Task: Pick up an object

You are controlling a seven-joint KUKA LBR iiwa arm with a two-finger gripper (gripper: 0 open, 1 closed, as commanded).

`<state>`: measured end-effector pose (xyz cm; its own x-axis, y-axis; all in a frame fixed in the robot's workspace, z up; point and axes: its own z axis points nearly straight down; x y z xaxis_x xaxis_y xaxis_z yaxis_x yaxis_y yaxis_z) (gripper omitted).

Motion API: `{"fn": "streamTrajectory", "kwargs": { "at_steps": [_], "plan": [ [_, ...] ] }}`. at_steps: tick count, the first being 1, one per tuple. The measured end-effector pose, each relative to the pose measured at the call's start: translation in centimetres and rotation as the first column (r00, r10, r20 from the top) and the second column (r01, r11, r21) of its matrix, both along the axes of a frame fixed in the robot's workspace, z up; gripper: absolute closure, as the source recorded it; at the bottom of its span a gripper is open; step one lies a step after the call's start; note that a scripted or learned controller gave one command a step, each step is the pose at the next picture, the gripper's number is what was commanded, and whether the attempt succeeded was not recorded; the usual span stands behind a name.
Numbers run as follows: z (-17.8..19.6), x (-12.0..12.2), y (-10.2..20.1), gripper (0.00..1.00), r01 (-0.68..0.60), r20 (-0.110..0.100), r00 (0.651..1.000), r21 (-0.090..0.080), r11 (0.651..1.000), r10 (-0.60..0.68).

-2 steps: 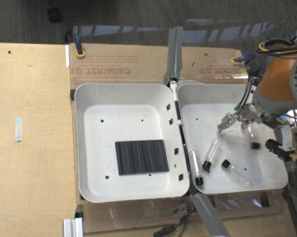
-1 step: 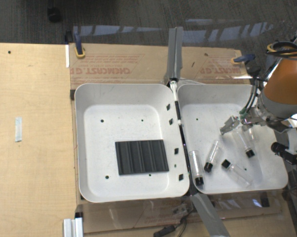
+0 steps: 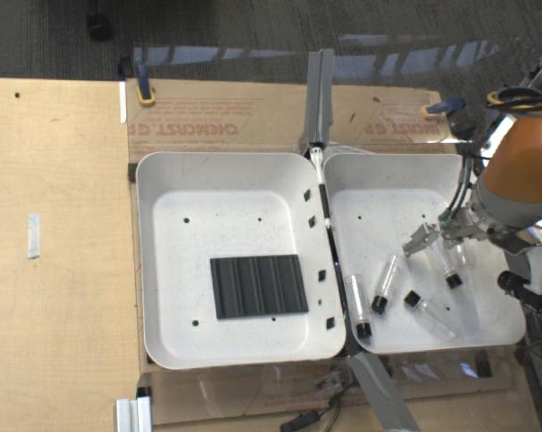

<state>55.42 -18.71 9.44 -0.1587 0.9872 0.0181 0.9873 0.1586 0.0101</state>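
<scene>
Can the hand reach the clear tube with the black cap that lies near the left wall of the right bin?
Probably yes. The tube lies flat and open from above, apart from the other tubes, and the hand hovers over the same bin. The near wall may hinder the grip.

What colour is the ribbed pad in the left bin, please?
Dark grey to black, seen in the camera view: ribbed pad.

Wooden bench [image 3: 55, 331] below dark grey carpet [image 3: 343, 7].

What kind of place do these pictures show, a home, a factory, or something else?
Probably a robotics lab or test cell, not a home. Two white bins sit side by side on a cardboard-covered bench, a grey and orange robot arm reaches over clear tubes, and office carpet lies behind.
</scene>
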Motion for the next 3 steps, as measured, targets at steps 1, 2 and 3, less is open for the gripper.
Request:
{"fn": "streamTrajectory", "kwargs": {
  "at_steps": [1,2,3],
  "plan": [
    [0.1,-2.9,-0.7,0.0,-0.047,0.001,0.999,0.013,0.999,0.047],
    [-0.3,-1.7,0.7,0.0,-0.078,-0.005,0.997,-0.015,0.997,0.077],
    [-0.3,-7.4,1.5,0.0,-0.079,-0.009,0.997,-0.019,0.997,0.079]
  ]
}}
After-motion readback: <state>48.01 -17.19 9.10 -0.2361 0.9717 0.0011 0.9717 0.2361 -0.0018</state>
